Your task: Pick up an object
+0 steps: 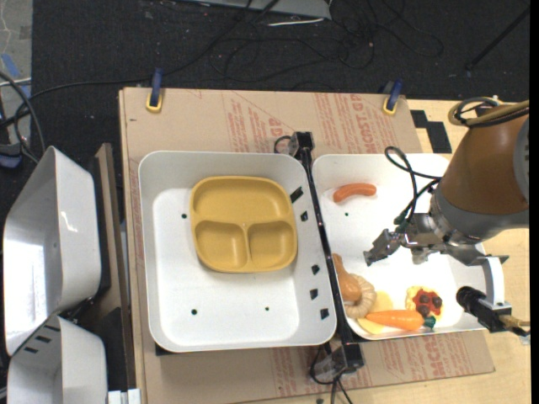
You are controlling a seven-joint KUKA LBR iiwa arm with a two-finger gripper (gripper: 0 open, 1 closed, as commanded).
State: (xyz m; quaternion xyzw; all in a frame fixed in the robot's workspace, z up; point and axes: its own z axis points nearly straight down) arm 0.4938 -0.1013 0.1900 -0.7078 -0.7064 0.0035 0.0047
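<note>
Below: brown board (253, 112) | 2 white bins (164, 225) | dark floor (84, 32)

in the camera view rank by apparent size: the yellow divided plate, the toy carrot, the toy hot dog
1. yellow divided plate, clearly the largest
2. toy carrot
3. toy hot dog, close to the carrot, so that order is unsure

1. A toy sausage (354, 193), orange-red and slightly curved, lies flat at the far left of the right bin (370, 163).
2. A carrot (394, 318) lies lengthwise along the near edge.
3. A tan croissant-like piece (354, 290) rests at the near left, just beside the carrot.
4. A yellow piece with red and dark spots (424, 300) lies right of it.
</note>
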